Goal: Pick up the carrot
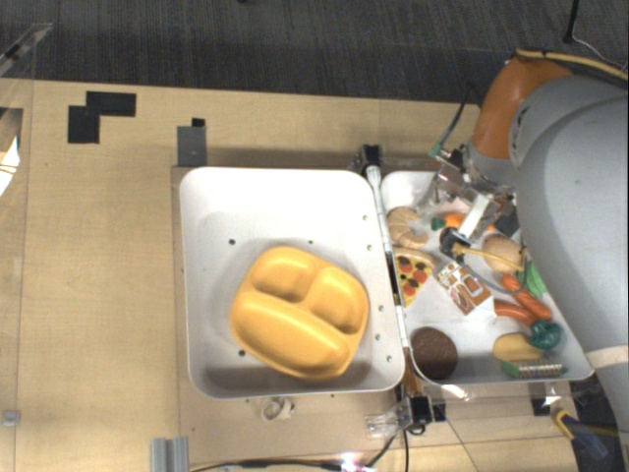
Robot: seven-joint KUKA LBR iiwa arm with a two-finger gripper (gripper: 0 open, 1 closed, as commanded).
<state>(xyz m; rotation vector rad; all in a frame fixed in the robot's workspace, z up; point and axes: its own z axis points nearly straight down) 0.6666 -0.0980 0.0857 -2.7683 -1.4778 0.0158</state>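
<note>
- Jaws: low over the right bin (pixel 480 334), at its far end; you cannot tell their opening or any hold.
- Carrot (pixel 519 308): lying in the same bin, apart from the jaws.
- Judge the pick not done: grasp and lift remain.

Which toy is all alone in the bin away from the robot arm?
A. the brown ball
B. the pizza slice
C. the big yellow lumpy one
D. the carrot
C: the big yellow toy lies in that bin, while the carrot, pizza slice and brown ball share the other bin.

Even overhead light, slightly soft focus
</note>
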